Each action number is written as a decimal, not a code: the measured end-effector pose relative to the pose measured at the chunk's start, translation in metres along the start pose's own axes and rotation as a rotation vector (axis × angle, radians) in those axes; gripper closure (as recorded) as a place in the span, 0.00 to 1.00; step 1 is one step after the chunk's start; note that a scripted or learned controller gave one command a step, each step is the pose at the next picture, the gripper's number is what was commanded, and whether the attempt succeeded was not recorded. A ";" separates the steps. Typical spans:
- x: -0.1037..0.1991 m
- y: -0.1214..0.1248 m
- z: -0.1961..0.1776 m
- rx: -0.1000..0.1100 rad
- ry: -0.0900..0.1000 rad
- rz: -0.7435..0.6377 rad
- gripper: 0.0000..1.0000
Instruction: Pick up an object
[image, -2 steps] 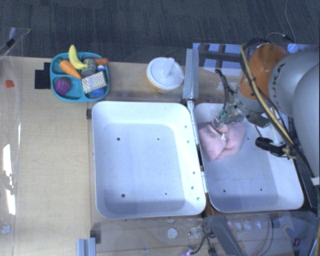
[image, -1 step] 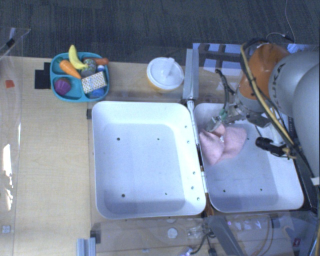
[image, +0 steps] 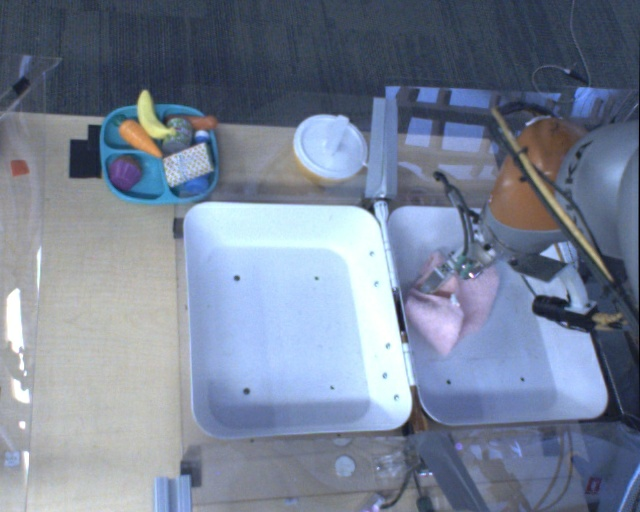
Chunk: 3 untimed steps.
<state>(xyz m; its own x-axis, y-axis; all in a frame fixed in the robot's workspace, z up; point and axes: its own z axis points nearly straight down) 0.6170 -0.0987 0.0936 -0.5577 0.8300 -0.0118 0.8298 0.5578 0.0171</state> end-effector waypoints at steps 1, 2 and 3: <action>0.001 0.003 -0.012 -0.006 -0.001 -0.002 1.00; 0.001 0.003 -0.012 -0.006 -0.001 -0.002 0.00; -0.007 0.023 0.006 0.010 0.005 0.185 0.00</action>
